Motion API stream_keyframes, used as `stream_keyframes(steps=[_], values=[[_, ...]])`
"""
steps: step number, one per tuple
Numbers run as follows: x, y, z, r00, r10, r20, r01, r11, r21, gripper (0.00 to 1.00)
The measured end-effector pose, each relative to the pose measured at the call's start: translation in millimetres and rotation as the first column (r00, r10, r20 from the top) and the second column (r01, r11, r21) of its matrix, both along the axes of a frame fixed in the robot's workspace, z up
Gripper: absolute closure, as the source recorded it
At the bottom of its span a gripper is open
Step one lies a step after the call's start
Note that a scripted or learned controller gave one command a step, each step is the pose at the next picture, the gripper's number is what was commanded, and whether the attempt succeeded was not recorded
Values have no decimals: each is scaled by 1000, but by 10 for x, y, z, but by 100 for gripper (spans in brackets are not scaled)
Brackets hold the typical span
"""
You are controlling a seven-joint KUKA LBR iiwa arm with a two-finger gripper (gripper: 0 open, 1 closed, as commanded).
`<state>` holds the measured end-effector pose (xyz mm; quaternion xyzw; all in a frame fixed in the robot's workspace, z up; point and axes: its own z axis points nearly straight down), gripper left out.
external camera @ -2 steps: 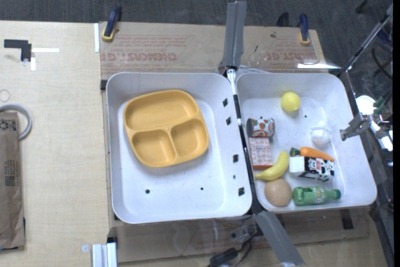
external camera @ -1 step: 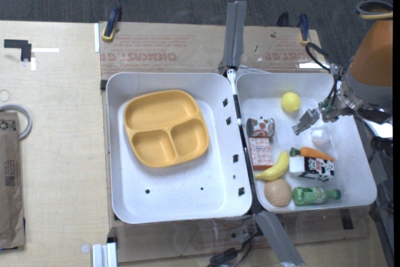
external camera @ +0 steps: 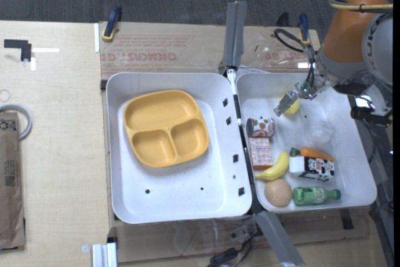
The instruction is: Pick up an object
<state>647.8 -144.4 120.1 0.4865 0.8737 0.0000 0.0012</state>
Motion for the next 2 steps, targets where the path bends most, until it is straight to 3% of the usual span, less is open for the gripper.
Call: stream_keyframes(steps=[1, 2], values=[[119, -180, -270, 1000, -24, 1, 24, 1000, 0, 0], [128, -181, -168, 1000, -23, 5, 23, 1000, -2, 100]])
